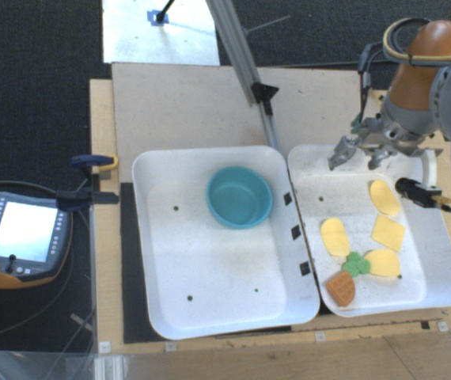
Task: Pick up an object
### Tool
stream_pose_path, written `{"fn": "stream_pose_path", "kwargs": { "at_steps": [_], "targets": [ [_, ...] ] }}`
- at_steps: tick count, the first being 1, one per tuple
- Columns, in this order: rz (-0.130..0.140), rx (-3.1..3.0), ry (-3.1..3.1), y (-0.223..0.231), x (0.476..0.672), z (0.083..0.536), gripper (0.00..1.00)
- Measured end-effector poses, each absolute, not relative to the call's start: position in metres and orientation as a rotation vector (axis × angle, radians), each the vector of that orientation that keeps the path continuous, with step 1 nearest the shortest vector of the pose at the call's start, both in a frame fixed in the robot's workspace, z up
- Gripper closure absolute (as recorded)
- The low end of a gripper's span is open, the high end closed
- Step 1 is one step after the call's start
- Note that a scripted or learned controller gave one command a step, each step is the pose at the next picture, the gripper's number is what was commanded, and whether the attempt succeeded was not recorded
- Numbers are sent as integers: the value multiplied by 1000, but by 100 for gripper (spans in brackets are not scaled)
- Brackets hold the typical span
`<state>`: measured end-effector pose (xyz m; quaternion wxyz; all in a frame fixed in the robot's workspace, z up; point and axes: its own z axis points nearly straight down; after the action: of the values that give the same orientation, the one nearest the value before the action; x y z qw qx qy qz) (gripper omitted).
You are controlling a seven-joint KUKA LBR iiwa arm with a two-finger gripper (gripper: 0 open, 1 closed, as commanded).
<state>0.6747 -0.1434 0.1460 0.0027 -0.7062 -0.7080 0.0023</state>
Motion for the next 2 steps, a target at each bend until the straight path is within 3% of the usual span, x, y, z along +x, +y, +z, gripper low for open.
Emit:
{"fn": "stream_pose_path", "kwargs": {
  "at_steps": [1, 2],
  "targets": [
    [7, -2215, -2221, -142, 674, 91, 0],
    [6, -2214, -2226, -142, 675, 103, 100]
  ]
}}
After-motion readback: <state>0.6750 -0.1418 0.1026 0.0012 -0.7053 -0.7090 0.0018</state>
